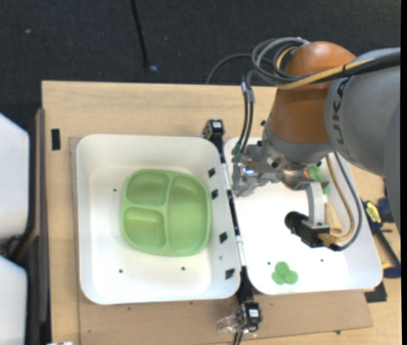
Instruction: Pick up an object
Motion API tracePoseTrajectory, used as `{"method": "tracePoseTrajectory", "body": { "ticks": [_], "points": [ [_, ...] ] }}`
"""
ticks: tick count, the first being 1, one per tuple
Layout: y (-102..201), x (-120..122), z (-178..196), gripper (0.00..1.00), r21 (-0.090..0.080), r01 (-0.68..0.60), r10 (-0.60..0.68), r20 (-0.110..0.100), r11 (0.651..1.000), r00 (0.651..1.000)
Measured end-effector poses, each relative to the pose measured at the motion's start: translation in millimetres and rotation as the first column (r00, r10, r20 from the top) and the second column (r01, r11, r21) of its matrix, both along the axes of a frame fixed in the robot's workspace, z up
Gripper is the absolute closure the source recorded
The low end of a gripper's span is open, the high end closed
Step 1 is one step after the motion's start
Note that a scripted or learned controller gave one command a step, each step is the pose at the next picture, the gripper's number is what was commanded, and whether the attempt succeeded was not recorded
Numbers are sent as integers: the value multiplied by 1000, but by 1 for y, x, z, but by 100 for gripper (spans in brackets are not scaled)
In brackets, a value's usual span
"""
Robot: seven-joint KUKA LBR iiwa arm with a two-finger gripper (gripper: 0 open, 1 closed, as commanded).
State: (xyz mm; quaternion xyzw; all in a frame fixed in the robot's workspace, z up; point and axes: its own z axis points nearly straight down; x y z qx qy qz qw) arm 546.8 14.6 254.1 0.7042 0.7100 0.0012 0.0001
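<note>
The gripper's [249,172] grip state could not be told. The green piece [285,273] lay well apart from it, nearer the camera, so it was likely ungrasped.

A divided plate [166,212] lies in the left bin [103,264], a small lump [285,273] in the right bin [261,228].

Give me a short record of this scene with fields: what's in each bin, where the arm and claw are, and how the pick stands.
left bin: green divided plate, lying flat near the middle
right bin: small green object, near the front edge
arm: reaches in from the right, over the back of the right bin
claw: close to the divider between the bins
pick status: not yet done; both things lie in their bins, apart from the claw
</note>
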Motion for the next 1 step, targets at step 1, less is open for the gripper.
{"method": "tracePoseTrajectory", "body": {
  "ticks": [1],
  "points": [
    [45, 5, -9, 100, -1, 2, -2, -1, 1000, 1000]
  ]
}}
